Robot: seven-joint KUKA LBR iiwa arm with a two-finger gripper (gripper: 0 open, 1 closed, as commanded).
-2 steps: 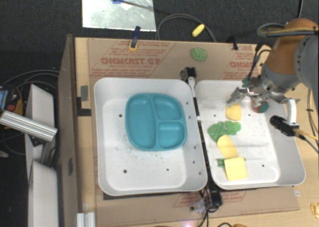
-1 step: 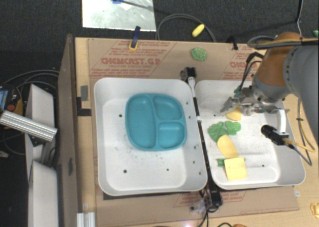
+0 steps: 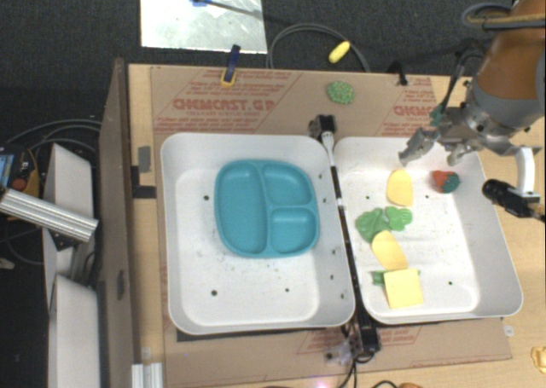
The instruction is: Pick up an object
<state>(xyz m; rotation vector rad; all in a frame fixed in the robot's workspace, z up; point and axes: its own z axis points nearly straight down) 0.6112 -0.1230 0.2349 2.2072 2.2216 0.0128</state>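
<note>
In the right bin (image 3: 490, 288) lie a yellow oval piece (image 3: 398, 188), a small red and green toy (image 3: 444, 181), a green leafy piece (image 3: 382, 222), a second yellow rounded piece (image 3: 389, 250) and a yellow block (image 3: 403, 288). My gripper (image 3: 435, 152) hangs over the bin's far side, just above and between the yellow oval and the red toy. Its fingers are spread open and nothing is between them.
A blue divided plate (image 3: 265, 207) sits in the left bin (image 3: 192, 292). Behind the bins, on the cardboard, lie a green round item (image 3: 340, 92) and a yellow-ended cable (image 3: 339, 52). A metal divider (image 3: 337, 199) runs between the bins.
</note>
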